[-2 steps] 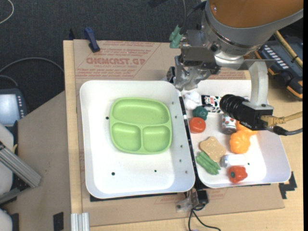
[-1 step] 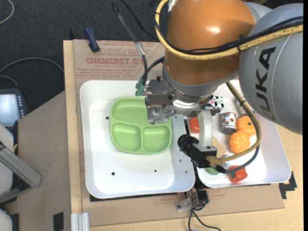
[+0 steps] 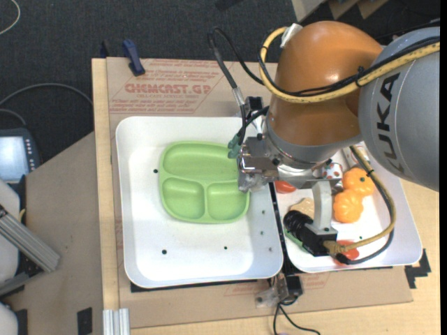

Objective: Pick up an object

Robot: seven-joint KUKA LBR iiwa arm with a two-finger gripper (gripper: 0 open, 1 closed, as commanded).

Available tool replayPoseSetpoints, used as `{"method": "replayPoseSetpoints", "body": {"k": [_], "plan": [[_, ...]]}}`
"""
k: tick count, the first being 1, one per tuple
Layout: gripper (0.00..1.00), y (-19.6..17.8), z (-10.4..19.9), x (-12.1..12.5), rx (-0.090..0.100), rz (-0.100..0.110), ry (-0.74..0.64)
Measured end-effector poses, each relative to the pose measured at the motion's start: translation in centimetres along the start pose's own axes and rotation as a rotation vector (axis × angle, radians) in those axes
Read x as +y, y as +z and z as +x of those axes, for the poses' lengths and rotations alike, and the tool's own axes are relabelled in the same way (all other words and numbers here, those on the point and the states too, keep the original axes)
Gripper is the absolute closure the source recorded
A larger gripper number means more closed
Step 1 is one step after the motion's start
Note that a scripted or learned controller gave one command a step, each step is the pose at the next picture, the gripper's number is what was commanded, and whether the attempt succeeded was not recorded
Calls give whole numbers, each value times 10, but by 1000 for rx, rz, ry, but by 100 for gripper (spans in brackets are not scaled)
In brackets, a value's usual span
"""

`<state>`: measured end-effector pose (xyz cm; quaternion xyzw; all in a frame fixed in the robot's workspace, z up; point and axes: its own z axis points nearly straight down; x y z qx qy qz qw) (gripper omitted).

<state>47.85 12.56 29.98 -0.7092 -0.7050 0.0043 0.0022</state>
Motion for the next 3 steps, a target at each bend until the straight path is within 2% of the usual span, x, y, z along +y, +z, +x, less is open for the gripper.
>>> {"method": "replayPoseSetpoints", "body": {"k": [1,2,3], "plan": [[100,-105,-49,1,4,-22,0],[100,-79,2,-1,3,-4,-11],[100,-91,0,0,3,-9,-6]]}}
